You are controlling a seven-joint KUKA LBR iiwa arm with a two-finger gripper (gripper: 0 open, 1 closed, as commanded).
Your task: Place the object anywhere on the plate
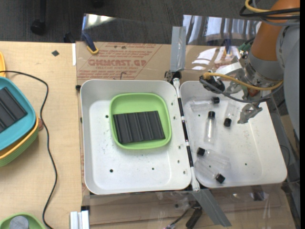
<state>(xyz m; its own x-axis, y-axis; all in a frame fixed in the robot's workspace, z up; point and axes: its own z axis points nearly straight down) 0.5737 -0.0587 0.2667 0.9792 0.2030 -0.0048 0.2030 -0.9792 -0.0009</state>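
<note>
Camera view, green plate (163, 106) w/ black slab (138, 127) in left bin (95, 166), clear vials (210, 126) in right bin (267, 171)

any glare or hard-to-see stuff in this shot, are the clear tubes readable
Camera view: even, soft lighting with faint shadows; the clear plastic vials with black caps nearly vanish against the right white bin, the caps being the main cue; reflections streak the clear panel behind the bins; the green square plate with its dark ribbed insert is sharp; the end effector looks cluttered by cables.
</note>
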